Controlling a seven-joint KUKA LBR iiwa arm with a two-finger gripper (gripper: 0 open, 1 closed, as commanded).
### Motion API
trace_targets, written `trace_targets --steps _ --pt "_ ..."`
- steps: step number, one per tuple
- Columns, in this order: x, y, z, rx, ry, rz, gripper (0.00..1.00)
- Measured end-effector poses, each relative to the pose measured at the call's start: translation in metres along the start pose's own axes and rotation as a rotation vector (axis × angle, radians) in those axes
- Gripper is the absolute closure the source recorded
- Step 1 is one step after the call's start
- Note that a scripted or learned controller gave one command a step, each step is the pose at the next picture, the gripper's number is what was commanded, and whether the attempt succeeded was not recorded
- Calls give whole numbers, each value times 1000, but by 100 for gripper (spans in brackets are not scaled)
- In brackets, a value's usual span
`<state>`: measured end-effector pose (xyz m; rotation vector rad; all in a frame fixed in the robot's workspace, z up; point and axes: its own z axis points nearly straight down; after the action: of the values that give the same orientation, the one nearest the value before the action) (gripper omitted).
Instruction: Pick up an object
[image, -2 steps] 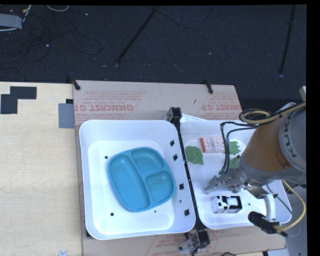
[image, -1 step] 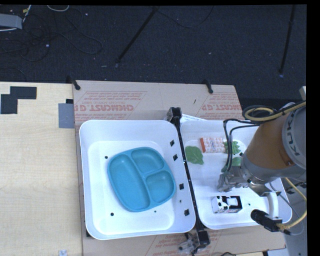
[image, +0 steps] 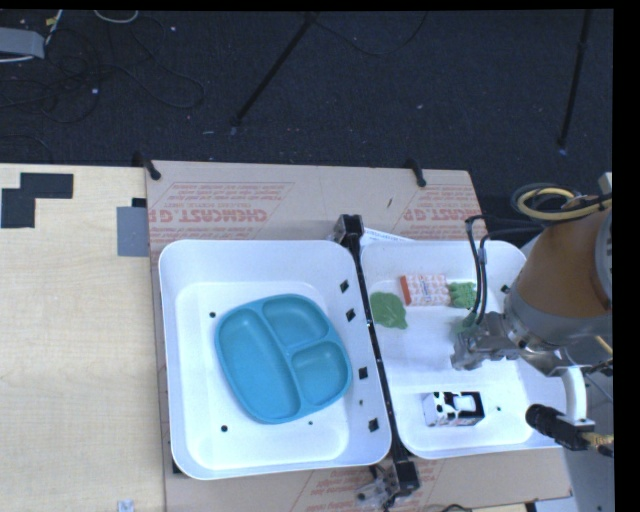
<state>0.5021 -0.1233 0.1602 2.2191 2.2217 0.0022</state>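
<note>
Four loose things lie in the right bin (image: 500, 440). A green leafy piece (image: 389, 310) sits near its left wall, flat on the floor. A flat red-and-white packet (image: 424, 289) lies toward the far wall, with a small green lump (image: 462, 294) just beside it on the right. A black-and-white toy (image: 453, 408), blocky and cow-patterned, rests near the front wall, well apart from the others. In the left bin (image: 190, 400) a blue divided plate (image: 282, 355) lies flat, turned askew.
</note>
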Motion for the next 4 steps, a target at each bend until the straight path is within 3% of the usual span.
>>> trace_targets --steps 2,4 --pt "-3 6 -126 -2 -1 0 100" --pt "91 49 -101 7 1 -2 100"
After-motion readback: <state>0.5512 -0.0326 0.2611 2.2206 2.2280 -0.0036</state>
